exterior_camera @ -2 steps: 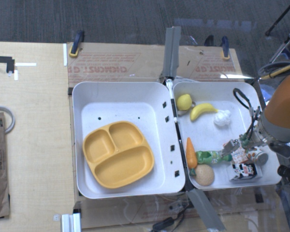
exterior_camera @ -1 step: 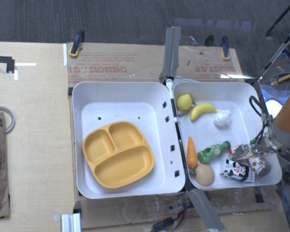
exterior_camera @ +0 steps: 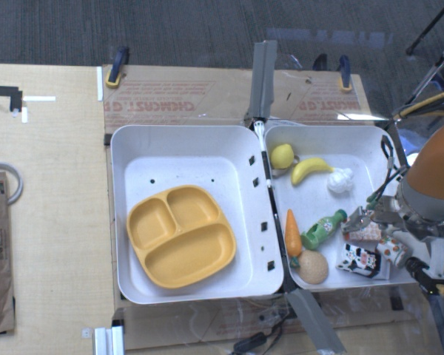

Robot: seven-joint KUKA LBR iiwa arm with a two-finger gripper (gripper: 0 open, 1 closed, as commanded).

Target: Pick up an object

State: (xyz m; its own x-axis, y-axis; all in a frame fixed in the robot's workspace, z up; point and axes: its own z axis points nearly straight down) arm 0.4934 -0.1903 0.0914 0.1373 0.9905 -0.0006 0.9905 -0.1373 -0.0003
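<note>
White plastic bins sit side by side on the bench [exterior_camera: 44, 198], the left bin [exterior_camera: 133, 154] taken up by a yellow divided tray [exterior_camera: 181, 235], the right bin [exterior_camera: 370, 135] holding the loose items offered for picking. Landmark: the yellow tray. Farthest from it, at the right bin's outer wall, the grey arm [exterior_camera: 429, 191] reaches in, its gripper [exterior_camera: 370, 224] low over a crumpled snack packet [exterior_camera: 364, 234], seemingly the chosen target. Whether the jaws are parted or closed cannot be told, and nothing is clearly held between them. Just below the packet lies a black-and-white carton [exterior_camera: 360, 260]. Closer to the tray come a banana [exterior_camera: 309, 169], a green bottle [exterior_camera: 323, 228], a carrot [exterior_camera: 292, 232], a tan ball [exterior_camera: 313, 267], a lemon [exterior_camera: 282, 156] and a white wad [exterior_camera: 340, 180].
</note>
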